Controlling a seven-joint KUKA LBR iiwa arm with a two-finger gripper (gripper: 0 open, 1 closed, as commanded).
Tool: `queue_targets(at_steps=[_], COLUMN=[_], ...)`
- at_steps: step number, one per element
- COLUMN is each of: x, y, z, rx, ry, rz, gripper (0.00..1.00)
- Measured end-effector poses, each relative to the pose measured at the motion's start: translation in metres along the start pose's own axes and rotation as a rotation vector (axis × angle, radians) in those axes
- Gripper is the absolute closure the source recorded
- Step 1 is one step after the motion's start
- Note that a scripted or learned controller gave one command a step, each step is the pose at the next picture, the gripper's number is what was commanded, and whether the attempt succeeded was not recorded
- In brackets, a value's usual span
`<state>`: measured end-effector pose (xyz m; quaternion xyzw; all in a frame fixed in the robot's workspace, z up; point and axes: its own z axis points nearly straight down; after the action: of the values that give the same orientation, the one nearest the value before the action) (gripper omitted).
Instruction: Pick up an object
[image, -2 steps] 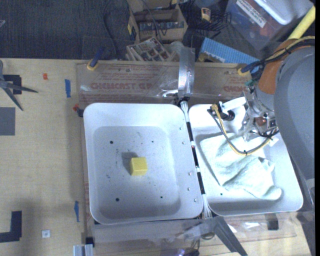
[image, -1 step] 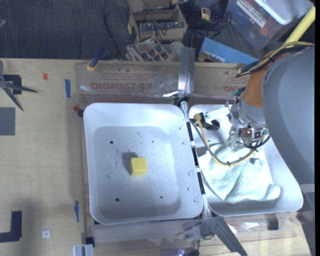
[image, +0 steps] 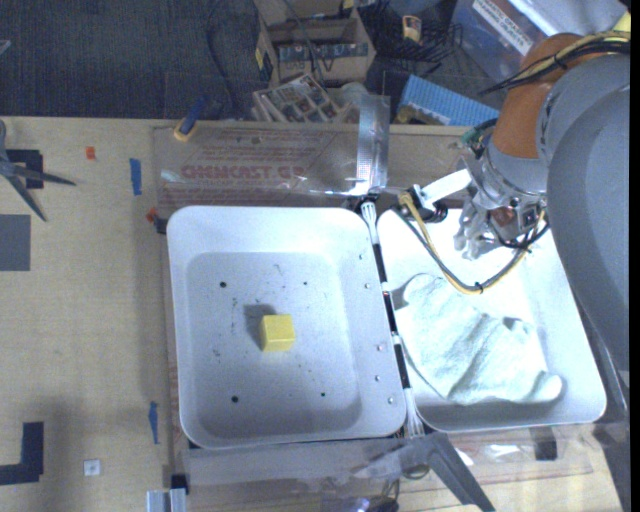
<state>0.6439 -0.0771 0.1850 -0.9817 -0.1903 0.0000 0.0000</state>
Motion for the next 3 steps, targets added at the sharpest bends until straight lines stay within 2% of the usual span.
queue_targets(at_steps=[1, 2, 3], x=[-0.015, -0.031, -0.025], y=[-0.052, -0.117, -0.131], z=[0.001, 0.001, -0.024], rx=[0.002, 0.002, 0.000], ry=[-0.001, -0.001, 0.001], rz=[0.187, 0.178, 0.187], gripper=[1.00, 1.00, 1.00])
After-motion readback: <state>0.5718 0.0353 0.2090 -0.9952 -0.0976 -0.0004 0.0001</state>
